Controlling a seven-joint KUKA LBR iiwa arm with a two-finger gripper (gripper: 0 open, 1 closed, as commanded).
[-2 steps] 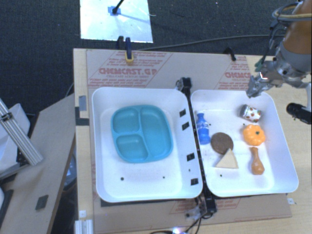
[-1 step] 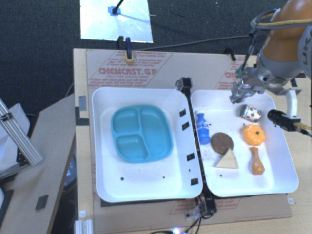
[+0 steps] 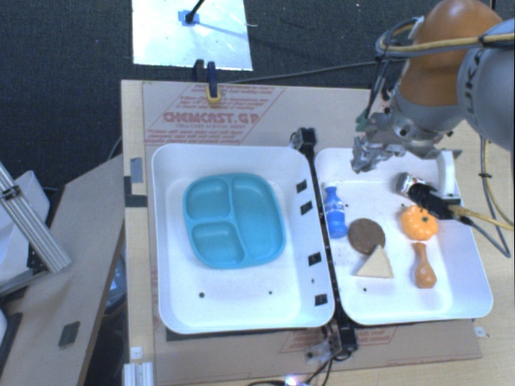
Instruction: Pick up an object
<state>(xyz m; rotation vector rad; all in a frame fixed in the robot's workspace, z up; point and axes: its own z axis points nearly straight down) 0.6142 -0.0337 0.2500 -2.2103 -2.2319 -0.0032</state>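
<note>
Setting: dark carpeted floor [image 3: 64, 55] around a pale wooden bench [image 3: 133, 127]. A protective sheet lettered "CHEMCAST GP" [image 3: 211, 117] covers the benchtop.

Item 1. Left bin [image 3: 173, 296], shallow, white. It contains one teal divided plate [image 3: 234, 220] with three compartments, lying flat near the middle.

Item 2. Right bin [image 3: 471, 296], shallow, white, joined to the left bin along a seam with black clips [image 3: 306, 207]. Contents:
- small blue bottle [image 3: 333, 211], at the bin's left wall;
- brown round disc [image 3: 366, 235], just right of the bottle;
- tan wedge [image 3: 375, 262], touching the disc's near edge;
- orange toy pumpkin [image 3: 419, 223], right of the disc and apart from it;
- tan gourd-shaped piece [image 3: 423, 267], just nearer than the pumpkin, narrow end towards it.

Item 3. Arm [image 3: 475, 95], grey with an orange section, entering from the right. The gripper [image 3: 364, 159] points down over the far left part of the right bin, beyond the bottle and apart from every object. Nothing is seen held. Whether it is set wide or narrow cannot be told from this angle.

Item 4. Sundries: a blue and yellow clamp [image 3: 212, 83] on the bench's far edge; a white square sheet [image 3: 161, 30] on the floor beyond; an aluminium rail [image 3: 32, 227] at left.
</note>
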